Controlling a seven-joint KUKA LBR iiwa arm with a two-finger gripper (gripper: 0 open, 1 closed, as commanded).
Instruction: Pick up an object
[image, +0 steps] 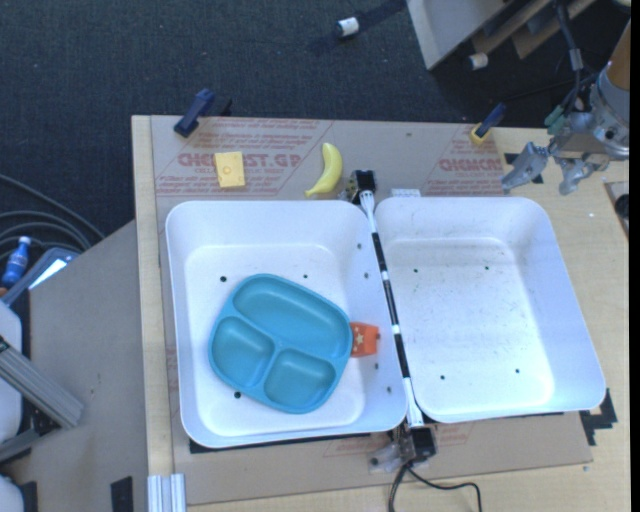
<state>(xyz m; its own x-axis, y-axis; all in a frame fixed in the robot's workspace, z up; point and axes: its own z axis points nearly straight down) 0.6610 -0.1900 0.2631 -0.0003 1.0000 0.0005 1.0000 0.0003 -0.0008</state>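
The gripper (548, 172) hangs open with nothing between its fingers, above the surface beyond the right bin's (560, 270) far right corner. The blue divided plate (280, 342) lies well apart in the left bin (190, 260), a small orange object (365, 340) touching its right edge

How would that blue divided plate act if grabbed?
The blue plate looks like moulded plastic, so probably stiff and light. Its wide, shallow shape likely offers just the thin rim to pinch, so it may slip. It lies flat in the left bin, so unlikely to roll.
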